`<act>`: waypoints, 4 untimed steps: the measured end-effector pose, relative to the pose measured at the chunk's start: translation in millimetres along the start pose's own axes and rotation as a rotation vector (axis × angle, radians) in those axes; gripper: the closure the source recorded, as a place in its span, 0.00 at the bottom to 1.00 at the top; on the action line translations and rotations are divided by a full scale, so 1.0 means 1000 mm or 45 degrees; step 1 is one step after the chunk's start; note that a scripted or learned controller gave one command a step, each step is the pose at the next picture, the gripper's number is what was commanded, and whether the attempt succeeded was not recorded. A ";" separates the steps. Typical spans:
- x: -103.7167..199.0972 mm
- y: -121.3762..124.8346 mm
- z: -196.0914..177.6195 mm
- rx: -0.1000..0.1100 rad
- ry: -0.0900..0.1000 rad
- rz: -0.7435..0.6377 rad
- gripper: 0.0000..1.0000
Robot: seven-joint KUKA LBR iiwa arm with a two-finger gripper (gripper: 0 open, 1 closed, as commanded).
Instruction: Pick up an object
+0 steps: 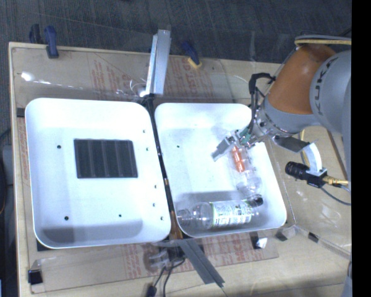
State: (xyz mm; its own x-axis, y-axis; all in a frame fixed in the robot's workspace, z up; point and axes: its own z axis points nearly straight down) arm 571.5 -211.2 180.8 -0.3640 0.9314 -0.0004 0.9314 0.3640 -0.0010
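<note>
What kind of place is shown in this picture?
Probably a robotics lab: a grey arm reaches over two white bins on a wooden bench with clamps, above dark carpet.

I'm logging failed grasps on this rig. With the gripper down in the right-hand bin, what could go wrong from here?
The gripper sits over a clear bottle with an orange part; its smooth, see-through body may slip free on closing.

That bottle lies close to a second clear bottle along the near wall, so a nudge could push them together.

Both lie near the right bin edge, so a finger might catch the wall.
</note>
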 end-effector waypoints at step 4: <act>-0.013 0.042 0.074 0.004 0.004 0.231 0.00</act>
State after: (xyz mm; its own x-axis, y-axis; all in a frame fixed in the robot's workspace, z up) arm 614.8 -208.0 106.8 -0.1903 0.9817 0.0023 0.9817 0.1903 -0.0041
